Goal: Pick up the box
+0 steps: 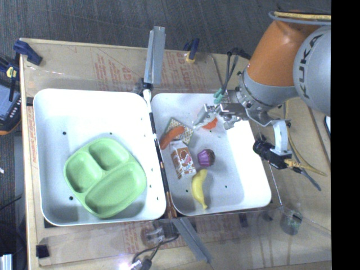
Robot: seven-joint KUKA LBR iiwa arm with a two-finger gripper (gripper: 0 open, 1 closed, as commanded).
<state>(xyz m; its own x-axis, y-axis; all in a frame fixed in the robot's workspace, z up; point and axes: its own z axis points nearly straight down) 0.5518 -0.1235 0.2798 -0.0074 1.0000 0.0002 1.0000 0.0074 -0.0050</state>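
A robot lab, this: plywood bench (pixel 84 66) on grey carpet (pixel 84 10), blue clamps (pixel 26 50) gripping its edge, cables (pixel 306 170) trailing, two white bins (pixel 90 103) set side by side.

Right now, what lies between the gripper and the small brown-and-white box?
In the camera view, bare white bin floor separates gripper from box.

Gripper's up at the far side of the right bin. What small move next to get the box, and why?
Probably shift the gripper toward the box, then descend. It hangs over the bin's far side near an orange item, while the box lies nearer the bin's middle, beside the purple piece and above the banana.
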